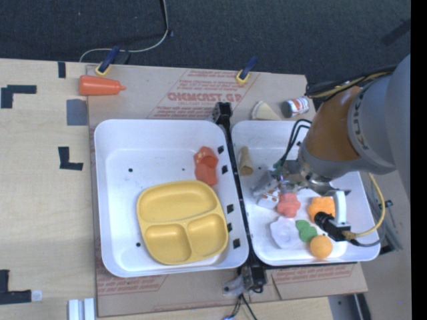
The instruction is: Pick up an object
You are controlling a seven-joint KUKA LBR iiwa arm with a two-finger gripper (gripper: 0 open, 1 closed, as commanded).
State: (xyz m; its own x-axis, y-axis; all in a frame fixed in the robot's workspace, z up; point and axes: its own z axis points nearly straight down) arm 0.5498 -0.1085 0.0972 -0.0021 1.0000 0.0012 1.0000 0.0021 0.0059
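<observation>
The arm reached in from the right and hung low over the right bin (261, 133), its orange band above the wrist covering the far right part of that bin. The tool (283, 177) sat down among the clutter near the bin's middle, just above a pink lumpy object (289, 205); whether it was wide or narrow I could not tell, for the wrist hid it and the parts there were too small to read. Nothing showed as held.

Near that pink piece lay a green bit (305, 230), a pale whitish object (283, 233) and an orange ball (321, 247) toward the near right corner. A tan cone (245, 160) lay by the bin's left wall. The left bin (110, 152) carried a yellow divided tray (183, 220) and a red object (206, 164) at its far right side.

To my eye the reach was done and the grasp itself was in hand. The next move would call for closing squarely on one piece, likely the pink one, without nudging its close neighbours, then lifting straight up.
</observation>
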